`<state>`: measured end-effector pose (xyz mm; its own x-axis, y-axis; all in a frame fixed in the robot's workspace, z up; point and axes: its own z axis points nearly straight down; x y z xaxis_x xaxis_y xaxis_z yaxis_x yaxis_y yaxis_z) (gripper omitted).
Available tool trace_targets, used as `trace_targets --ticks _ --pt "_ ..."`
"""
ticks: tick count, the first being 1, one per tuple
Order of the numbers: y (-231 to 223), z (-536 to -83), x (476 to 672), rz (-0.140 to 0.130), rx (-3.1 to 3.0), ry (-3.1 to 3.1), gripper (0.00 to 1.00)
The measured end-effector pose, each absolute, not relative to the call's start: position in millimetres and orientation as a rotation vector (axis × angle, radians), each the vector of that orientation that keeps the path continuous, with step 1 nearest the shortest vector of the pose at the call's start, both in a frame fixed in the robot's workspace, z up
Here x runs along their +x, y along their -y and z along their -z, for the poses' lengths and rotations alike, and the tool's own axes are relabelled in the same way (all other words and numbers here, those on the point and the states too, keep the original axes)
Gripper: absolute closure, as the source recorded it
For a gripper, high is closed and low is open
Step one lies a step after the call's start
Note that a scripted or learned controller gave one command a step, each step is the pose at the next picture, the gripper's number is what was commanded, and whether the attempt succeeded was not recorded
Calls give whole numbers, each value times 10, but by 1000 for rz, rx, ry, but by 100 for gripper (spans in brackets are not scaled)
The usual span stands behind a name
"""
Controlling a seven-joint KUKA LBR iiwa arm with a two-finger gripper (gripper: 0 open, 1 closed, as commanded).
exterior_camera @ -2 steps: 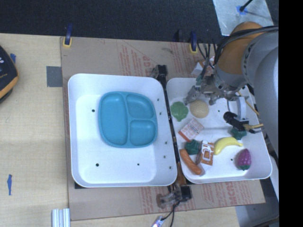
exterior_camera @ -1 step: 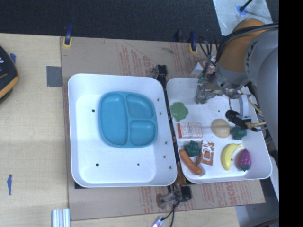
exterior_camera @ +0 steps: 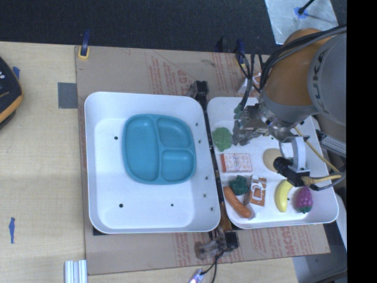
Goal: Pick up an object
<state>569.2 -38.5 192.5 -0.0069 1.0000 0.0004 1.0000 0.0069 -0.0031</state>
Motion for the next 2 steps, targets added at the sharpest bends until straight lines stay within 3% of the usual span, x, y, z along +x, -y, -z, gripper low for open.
trace_targets --ticks 1,2 --pt "830 -1915 5359 -6 -2216 2224 100" --pt "826 -1915 5360 -5 -2216 2224 0"
